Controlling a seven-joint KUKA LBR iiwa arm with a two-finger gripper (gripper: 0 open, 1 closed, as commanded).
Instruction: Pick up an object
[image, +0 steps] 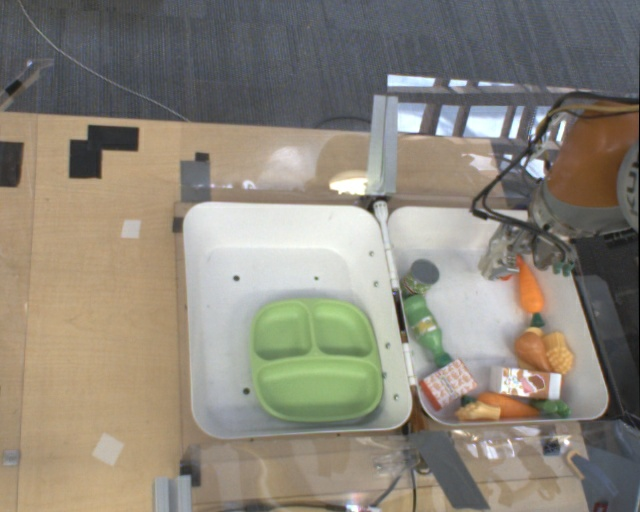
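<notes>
Two white bins are seen side by side on the counter (90, 330). A green divided plate (316, 360) lies in the left bin (220, 260). In the right bin (455, 240): green bottle (424, 325), red carton (448, 383), carrot (529, 287), other toy food. The claw (512, 255) hangs over the bin's upper right, w/ the carrot just beside it.

light wood bench (90, 330), carries two shallow white bins side by side, touching at the middle. left bin (215, 290) sits mid-bench, right bin (470, 300) just beside it toward the right edge. black marker blocks (100, 148) on the far left of the bench top, small pale squares (131, 229) near them and at the near left.
</notes>
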